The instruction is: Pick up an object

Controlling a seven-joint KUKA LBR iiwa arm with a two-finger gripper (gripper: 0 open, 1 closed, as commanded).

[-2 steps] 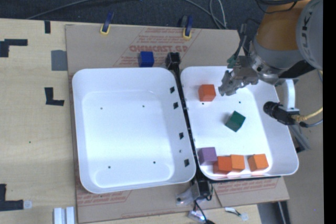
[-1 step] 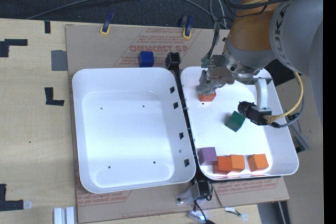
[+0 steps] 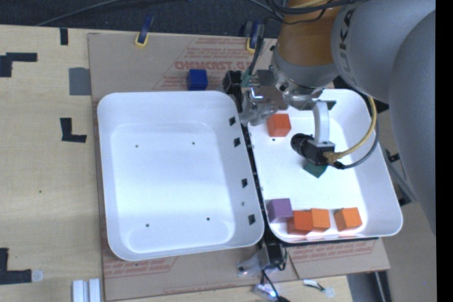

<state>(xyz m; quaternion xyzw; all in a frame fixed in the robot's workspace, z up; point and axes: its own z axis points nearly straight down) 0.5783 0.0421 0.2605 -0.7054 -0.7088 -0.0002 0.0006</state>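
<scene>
The arm comes in from the right and hangs over the right bin, its orange band high above the wrist; the gripper sits low over the bin's upper-left corner, right by the divide between the two bins; whether its jaws are open or closed, I cannot tell, the metal parts blur together there, and nothing is visibly between them. Just to the right of the jaws, almost touching the gripper body, lies an orange block on the bin floor; further right and lower from the jaws a small black cylinder part hangs off the wrist on a yellow cable, and beneath it peeks a teal block. Well below the jaws, along the near wall of the same bin, a row lines up: a purple block, then an orange-red block, an orange cube touching it, and a brownish-orange block a little apart on the right end. To the left of the jaws spreads the left bin; up and left of the jaws, outside both bins on the cardboard sheet, rests a blue block.
</scene>
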